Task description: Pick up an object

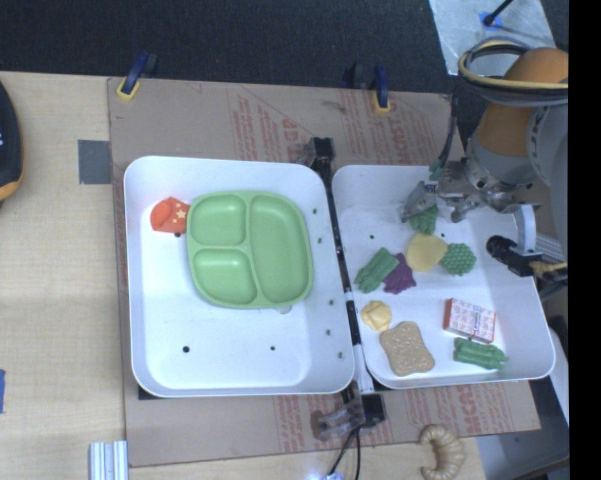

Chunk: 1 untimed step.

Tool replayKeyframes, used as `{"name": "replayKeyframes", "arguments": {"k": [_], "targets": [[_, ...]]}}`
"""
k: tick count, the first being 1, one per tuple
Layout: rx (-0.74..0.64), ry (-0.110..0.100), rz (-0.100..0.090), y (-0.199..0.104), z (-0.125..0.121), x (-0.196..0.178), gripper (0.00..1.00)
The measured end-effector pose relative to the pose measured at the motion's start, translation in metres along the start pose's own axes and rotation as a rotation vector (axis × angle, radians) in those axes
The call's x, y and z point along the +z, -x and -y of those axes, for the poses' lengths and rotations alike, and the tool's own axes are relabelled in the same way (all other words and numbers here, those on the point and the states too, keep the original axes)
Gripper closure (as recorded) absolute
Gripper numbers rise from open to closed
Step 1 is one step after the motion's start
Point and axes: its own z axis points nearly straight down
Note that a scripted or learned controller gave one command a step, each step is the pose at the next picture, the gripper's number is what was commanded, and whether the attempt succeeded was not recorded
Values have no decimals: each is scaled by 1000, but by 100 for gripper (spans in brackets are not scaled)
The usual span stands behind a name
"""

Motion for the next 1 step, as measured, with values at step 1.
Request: {"name": "replayKeyframes", "arguments": {"k": [1], "targets": [[-4, -6, -2, -27, 25, -7, 0]]}}
